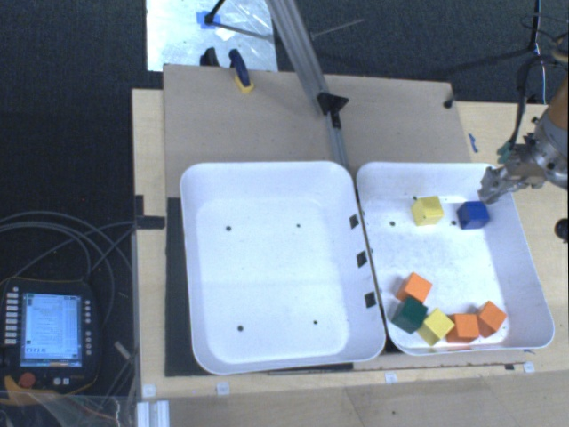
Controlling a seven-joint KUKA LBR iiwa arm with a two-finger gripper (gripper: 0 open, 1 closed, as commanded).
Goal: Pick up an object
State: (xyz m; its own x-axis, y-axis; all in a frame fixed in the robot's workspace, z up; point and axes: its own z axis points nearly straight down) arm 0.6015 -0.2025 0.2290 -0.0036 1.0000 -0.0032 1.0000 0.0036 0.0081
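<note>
Blue block (472,214) sits beside yellow block (428,210), near pincer (492,188).

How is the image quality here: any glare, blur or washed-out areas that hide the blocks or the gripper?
Camera view: even overhead light, soft shadows; the bins are bright white but not blown out, and the blocks, e.g. the blue block, stay distinct; strong glare on the shiny sheet at top left; the gripper is small and slightly soft at the right edge, so its finger state is unclear.
</note>
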